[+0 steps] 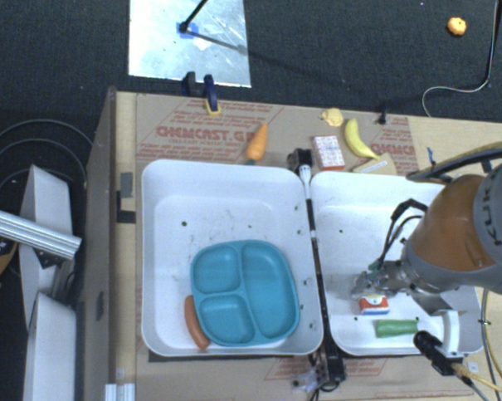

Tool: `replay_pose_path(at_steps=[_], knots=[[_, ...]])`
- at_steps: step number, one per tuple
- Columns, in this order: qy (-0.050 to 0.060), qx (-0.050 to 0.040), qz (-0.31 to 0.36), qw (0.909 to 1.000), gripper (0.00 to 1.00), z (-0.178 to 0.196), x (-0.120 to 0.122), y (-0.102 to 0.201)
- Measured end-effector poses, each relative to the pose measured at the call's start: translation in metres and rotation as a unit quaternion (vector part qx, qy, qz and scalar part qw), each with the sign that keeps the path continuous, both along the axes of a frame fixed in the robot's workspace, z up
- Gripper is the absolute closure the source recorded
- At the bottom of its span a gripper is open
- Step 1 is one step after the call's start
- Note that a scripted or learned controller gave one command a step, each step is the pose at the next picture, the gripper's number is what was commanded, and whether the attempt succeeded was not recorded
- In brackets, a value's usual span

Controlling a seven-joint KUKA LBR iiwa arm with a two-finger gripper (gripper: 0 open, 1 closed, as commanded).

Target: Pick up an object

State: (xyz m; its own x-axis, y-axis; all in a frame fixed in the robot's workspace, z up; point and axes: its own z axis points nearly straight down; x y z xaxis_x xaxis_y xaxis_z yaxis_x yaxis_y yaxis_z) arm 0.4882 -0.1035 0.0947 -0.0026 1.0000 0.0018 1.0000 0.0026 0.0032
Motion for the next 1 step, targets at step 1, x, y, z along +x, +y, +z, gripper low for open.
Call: replay_pose_path(at_steps=[1], knots=[[-0.003, -0.0001, 0.005, 1.0, 1.0, 0.0946, 0.0151, 0.087]])
